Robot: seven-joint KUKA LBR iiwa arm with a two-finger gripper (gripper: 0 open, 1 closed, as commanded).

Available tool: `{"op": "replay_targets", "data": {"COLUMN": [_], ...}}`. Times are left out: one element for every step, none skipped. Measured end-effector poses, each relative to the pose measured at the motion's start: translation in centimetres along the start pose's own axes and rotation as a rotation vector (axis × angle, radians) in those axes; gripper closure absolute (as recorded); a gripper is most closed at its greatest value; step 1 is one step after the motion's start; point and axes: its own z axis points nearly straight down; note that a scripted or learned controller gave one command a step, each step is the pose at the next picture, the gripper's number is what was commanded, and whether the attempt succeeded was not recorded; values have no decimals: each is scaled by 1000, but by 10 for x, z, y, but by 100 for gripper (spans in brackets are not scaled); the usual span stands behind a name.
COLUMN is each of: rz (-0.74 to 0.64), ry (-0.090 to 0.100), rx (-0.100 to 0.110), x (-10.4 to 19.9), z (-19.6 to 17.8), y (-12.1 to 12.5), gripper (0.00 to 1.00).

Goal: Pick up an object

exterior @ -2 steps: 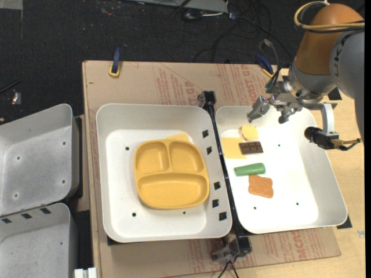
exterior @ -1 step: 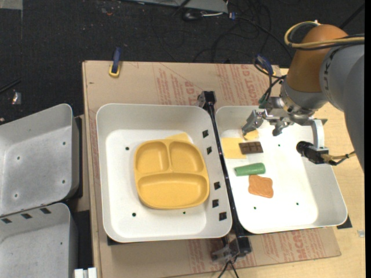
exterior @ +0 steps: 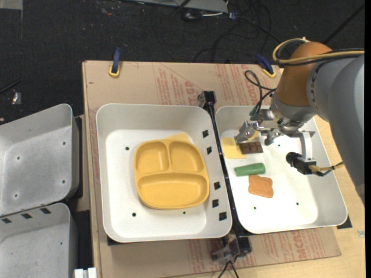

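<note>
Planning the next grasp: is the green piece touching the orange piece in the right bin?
Apart. The camera view shows a strip of white bin floor between the green piece and the orange piece just below it.

Faint red printing runs across the cardboard sheet (exterior: 174,77) under the bins, too blurred to read.

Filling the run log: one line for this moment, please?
gripper: low over right bin, above brown block | grasp: unconfirmed | nearby: green piece, orange piece | left bin: yellow tray
</note>
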Motion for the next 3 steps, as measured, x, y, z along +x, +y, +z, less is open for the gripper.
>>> {"op": "replay_targets", "data": {"rz": [0, -3, -4], "ry": [-1, -2, -1], "rx": [-7, -12, -11], "x": [0, -4, 5], "z": [-14, -76, -125], "y": [2, 8, 9], "gripper": [100, 100, 100]}}
